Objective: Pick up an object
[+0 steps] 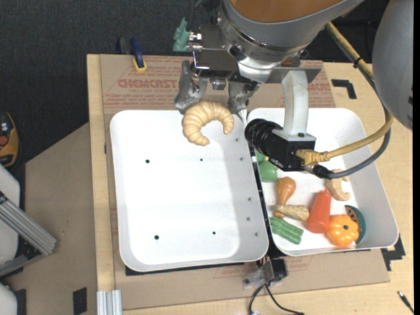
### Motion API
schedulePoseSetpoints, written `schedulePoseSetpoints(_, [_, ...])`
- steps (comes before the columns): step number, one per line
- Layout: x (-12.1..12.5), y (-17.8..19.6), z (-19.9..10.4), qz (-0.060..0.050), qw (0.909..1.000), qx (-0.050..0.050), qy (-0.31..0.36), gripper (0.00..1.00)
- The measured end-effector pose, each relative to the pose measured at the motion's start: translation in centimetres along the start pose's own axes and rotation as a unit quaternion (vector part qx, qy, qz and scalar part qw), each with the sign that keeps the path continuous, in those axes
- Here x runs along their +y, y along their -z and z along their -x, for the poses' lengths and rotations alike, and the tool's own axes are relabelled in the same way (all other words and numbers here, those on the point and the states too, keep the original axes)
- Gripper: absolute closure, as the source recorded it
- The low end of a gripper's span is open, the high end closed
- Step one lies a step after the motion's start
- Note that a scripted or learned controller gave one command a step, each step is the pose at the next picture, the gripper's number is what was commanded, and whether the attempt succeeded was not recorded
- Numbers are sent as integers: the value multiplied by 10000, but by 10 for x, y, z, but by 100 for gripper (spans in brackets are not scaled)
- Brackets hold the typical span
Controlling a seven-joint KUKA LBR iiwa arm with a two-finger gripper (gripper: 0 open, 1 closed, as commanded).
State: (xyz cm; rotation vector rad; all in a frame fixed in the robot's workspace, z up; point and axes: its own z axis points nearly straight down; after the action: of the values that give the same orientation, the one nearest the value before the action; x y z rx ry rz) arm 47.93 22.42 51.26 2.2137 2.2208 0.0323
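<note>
Pincer (211, 105) sits at 12 o'clock over the left bin (131, 195), just inside its far rim. Two metal fingers (189, 90) straddle a tan croissant (207, 121), one at each shoulder of the crescent, so the pincer is pinching the croissant. Croissant horns point down toward 6 o'clock; whether it rests on the bin floor or hangs just above it cannot be told.

Grey arm (289, 5) with the orange band fills the top from 12 to 2 o'clock. A black cylinder unit (275, 144) on a white bracket hangs over the divider between bins, with a tan cable (367, 151) looping off toward 3 o'clock.

Left bin floor is open white from centre out to 6, 8 and 9 o'clock, only small dark dots on it; lots of room there.

Right bin (377, 195) is crowded along its near half: green piece (267, 170) against the divider, drumstick-like toy (285, 190), pale corn-like stick (293, 211), green ridged piece (286, 230) at 6 o'clock, red-orange piece (319, 210), orange pumpkin-like toy (342, 231) near the 5 o'clock corner, beige slice (338, 189) near the right wall.

Cardboard sheet (105, 97) underlies both bins on the tabletop (46, 176); a blue and yellow clamp (137, 52) sits at its far left edge.
</note>
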Motion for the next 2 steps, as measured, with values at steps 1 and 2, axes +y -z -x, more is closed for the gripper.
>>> schedulePoseSetpoints(1, [-4,-152,12,-165,9998,-87,-31,100])
schedulePoseSetpoints(2, [25,32,-1,9,10000,-9,-5,100])
